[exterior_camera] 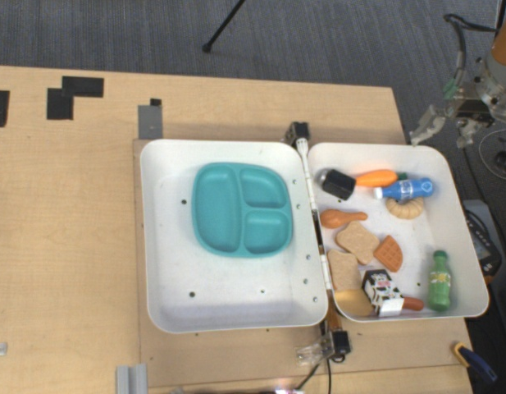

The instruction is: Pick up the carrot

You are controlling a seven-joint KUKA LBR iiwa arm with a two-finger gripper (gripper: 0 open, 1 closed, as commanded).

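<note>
The carrot (376,178) lies at the right bin's (470,245) far edge, wedged between a black block (338,184) and a blue bottle (407,190), so the gripper (462,109), its opening unreadable, should descend across the carrot's clear middle

Two white bins are counted: left bin (154,245), right bin (458,220), both lying left of and below the gripper (449,113). One teal divided plate (240,209) is held in the farther bin. In the nearer bin are listed: one carrot (376,178), one blue bottle (408,190), one green bottle (439,280), one black block (338,184), one drumstick (343,217), two bread slices (357,240), one waffle (389,253).
</note>
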